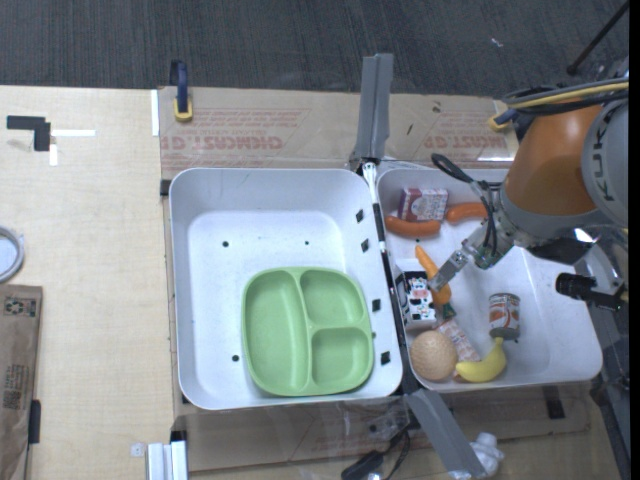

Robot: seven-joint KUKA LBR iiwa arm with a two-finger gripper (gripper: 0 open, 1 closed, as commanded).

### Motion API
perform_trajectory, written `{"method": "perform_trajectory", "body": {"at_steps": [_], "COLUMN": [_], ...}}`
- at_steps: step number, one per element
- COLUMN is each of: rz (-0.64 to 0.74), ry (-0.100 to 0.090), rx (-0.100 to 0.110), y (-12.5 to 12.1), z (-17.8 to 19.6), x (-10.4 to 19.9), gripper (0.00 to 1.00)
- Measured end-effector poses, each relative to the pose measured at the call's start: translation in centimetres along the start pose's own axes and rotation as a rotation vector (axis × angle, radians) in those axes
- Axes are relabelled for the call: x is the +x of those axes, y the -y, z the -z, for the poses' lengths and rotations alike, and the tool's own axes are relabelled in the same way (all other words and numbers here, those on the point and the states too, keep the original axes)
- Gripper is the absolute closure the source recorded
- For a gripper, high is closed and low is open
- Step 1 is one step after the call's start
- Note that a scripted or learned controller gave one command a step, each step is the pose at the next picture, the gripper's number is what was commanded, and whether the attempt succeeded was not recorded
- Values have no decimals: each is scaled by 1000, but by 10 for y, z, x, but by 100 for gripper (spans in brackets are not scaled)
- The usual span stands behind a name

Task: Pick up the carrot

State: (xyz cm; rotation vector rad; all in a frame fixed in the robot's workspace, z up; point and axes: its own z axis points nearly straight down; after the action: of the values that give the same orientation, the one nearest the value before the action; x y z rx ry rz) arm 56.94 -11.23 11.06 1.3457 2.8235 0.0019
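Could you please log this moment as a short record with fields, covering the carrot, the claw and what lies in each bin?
target: carrot, small, orange, in the right bin near its left wall
claw: claw low over the right bin, tip right beside the carrot
arm: enters from the right, orange band above the wrist
grasp: cannot tell from this view
left bin: green divided plate
right bin, other items: hot dog, pink packet, can, banana, egg-shaped brown item
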Motion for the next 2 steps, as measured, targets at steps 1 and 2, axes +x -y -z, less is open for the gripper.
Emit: {"method": "perform_trajectory", "body": {"at_steps": [1,2], "rz": [-3,-2], "ry": [-2,-2], "rx": [1,1], "y": [0,0], "z": [8,8], "x": [0,0], "gripper": [100,0]}}
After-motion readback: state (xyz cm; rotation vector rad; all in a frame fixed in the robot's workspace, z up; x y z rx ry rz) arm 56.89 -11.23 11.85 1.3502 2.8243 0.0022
